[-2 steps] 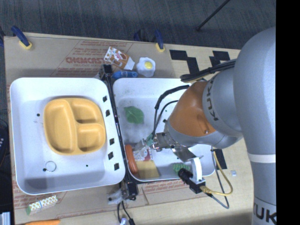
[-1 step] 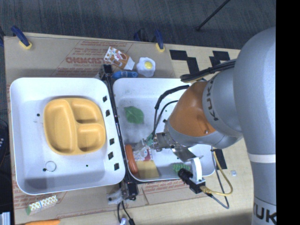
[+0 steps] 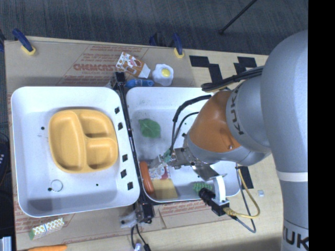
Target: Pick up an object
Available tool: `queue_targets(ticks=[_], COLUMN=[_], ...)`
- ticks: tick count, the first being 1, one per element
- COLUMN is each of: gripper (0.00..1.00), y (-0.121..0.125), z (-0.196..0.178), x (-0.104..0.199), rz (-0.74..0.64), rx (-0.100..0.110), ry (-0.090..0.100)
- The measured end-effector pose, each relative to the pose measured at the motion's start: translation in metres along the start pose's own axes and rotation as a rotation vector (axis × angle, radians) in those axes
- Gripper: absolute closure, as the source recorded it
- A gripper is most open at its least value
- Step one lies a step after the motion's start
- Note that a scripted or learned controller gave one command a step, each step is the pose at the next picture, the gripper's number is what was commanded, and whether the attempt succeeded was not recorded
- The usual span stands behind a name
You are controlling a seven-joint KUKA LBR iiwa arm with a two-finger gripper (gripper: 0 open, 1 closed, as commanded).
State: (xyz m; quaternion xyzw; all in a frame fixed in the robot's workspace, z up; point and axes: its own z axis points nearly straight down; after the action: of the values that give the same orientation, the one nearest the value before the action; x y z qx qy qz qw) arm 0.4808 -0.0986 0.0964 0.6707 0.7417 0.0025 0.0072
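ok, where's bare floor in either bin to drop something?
Left bin: bare strip along its near edge, below the yellow tray, and a narrower margin on its left. Right bin: bare floor at the far end, above the green piece. Crowded at its near end: hot dog, yellow block, the arm.
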Motion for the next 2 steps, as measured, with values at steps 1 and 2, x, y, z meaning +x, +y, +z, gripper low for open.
queue_targets(ticks=[1, 2], gripper=[0.0, 0.0], y=[0.0, -0.0001], z=[0.0001, 0.0003], x=[0.0, 0.0002], rz=[0.0, 0.0], rx=[0.0, 0.001], ry=[0.0, 0.0])
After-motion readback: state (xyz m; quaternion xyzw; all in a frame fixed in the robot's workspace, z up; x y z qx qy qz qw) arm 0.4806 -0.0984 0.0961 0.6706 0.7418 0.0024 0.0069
